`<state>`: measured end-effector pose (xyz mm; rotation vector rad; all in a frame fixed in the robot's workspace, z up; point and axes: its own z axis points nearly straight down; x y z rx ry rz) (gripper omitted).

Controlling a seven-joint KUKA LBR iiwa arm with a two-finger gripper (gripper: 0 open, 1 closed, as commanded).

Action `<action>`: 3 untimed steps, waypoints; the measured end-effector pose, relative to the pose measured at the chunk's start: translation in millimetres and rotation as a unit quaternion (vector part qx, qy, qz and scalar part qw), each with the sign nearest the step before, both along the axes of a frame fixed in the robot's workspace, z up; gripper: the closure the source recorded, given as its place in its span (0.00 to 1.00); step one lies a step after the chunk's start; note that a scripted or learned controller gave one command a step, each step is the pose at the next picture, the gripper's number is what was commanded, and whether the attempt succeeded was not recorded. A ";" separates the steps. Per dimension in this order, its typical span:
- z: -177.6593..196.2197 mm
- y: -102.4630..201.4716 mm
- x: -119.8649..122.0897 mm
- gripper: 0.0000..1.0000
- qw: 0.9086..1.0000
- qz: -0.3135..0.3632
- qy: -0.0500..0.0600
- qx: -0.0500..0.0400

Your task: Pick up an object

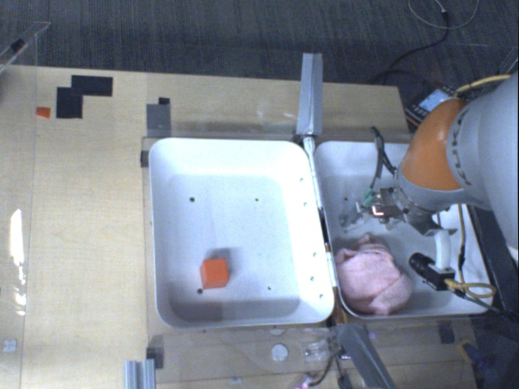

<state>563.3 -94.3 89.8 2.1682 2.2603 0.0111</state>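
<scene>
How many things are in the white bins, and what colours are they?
Orange: 1, the orange block in the left bin.
Pink: 1, the pink cloth in the right bin.
Total: 2.

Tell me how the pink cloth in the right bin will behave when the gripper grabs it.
The pink cloth lies bunched in soft folds, so it is probably floppy and would drape and sag from wherever it is pinched. It looks fluffy, so likely light for its bulk. It sits against the right bin near wall, so a push would probably crumple it rather than slide it.
</scene>
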 end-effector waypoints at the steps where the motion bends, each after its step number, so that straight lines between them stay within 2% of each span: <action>1: 0.2 -49.1 -39.2 0.00 0.999 0.054 -0.002 -0.002; 2: 0.7 -22.8 -58.3 0.00 0.996 0.092 -0.005 -0.004; 3: 2.2 -41.0 10.6 0.00 1.000 0.029 0.005 0.000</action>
